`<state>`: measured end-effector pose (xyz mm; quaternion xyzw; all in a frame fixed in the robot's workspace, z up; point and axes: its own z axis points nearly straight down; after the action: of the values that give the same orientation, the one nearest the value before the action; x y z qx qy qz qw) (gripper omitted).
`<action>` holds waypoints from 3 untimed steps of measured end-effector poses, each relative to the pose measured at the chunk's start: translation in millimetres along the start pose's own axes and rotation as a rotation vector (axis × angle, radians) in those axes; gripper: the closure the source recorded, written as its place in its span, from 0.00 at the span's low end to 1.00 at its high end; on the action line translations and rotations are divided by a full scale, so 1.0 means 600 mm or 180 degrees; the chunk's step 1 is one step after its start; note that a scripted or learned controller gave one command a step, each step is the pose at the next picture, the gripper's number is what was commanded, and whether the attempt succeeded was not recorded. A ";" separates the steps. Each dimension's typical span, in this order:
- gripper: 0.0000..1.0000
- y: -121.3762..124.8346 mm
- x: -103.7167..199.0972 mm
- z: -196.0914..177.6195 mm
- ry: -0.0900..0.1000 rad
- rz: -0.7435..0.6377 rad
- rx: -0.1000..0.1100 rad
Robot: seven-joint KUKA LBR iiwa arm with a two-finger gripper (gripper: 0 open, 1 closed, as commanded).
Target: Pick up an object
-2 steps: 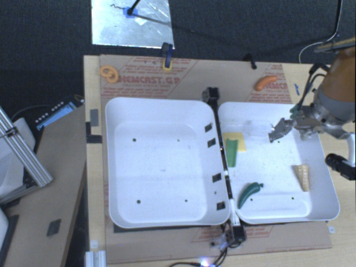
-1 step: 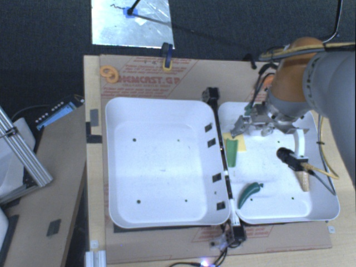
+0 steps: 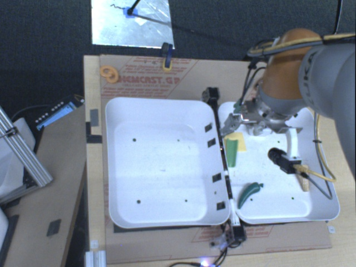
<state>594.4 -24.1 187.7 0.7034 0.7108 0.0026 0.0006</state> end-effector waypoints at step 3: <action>0.00 0.032 0.096 0.006 -0.0001 0.0002 0.0006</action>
<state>613.3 33.9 184.6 0.7037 0.7105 0.0018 0.0001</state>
